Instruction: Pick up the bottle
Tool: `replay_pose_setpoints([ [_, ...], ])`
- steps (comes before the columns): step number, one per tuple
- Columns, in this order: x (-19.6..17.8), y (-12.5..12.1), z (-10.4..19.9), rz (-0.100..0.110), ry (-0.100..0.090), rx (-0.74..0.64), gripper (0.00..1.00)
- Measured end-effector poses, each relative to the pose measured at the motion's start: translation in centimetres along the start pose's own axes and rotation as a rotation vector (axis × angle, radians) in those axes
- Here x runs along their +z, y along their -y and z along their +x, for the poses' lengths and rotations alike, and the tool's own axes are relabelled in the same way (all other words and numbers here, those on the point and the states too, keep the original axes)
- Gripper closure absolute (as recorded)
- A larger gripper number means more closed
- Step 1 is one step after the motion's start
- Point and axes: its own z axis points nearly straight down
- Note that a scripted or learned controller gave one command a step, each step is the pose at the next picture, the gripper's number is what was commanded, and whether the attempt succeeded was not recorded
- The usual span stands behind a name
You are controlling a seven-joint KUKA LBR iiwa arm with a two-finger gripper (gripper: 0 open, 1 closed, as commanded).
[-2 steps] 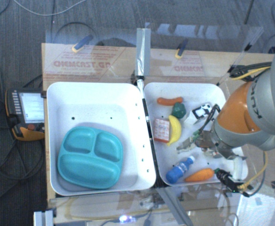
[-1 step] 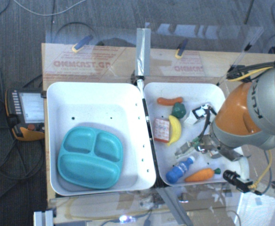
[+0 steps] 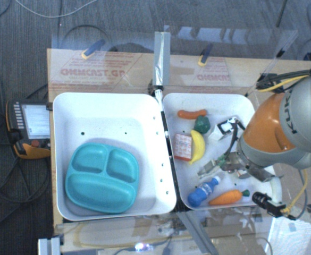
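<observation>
The bottle (image 3: 201, 192) is small, blue and clear. It lies on its side near the front edge of the right bin (image 3: 248, 103), its length running diagonally. My gripper (image 3: 212, 166) hangs just above and behind the bottle, over the middle of the right bin, and holds nothing that I can see. The grey arm with its orange band (image 3: 267, 129) reaches in from the right and covers the bin's right side.
An orange carrot (image 3: 227, 197) lies right beside the bottle. A yellow banana (image 3: 198, 145), a red box (image 3: 182, 146), a green item (image 3: 201, 124) and an orange-red stick (image 3: 191, 113) fill the bin's back left. The left bin (image 3: 91, 108) holds a teal divided plate (image 3: 102, 177).
</observation>
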Motion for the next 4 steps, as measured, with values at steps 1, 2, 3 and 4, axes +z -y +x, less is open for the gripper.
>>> replay_pose_setpoints([
  [1,0.0,-0.3,0.4,-0.002,-0.005,0.463,0.00],
  [2,0.0,-0.1,0.3,0.001,-0.004,0.426,0.00],
  [3,0.0,-0.1,1.5,0.001,0.001,0.214,0.00],
  [4,0.0,0.0,0.8,0.004,-0.007,0.073,0.00],
])
